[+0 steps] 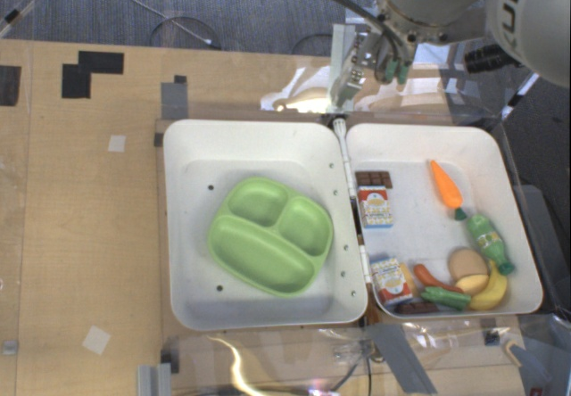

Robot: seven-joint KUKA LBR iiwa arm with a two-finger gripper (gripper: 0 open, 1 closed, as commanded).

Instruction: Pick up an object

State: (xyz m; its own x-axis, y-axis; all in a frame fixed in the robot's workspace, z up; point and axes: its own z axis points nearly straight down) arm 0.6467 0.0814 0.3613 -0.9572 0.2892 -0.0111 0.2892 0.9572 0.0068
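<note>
Camera view, from the left: the left white bin (183, 234) holds a green divided plate (270, 235), lying flat a little left of the bin's middle. The right white bin (505, 173) sits just beside it, their rims touching along the centre seam. Near that seam lie a brown chocolate bar (374, 178), a small carton (376, 207) just below it, and a second small carton (390, 278) toward the near edge. Further right, an orange carrot (445, 184) lies at a slant, with a green bottle (485, 240) below it. In the near right corner a cluster gathers: a red sausage (431, 277), a dark green vegetable (445, 297), a tan egg-shaped thing (467, 264) and a yellow banana (492, 288), all touching or nearly so. Above the far rim, over the seam between the bins, hangs the gripper (373, 64), clear of every object. Whether it is open or closed cannot be told from here.
</note>
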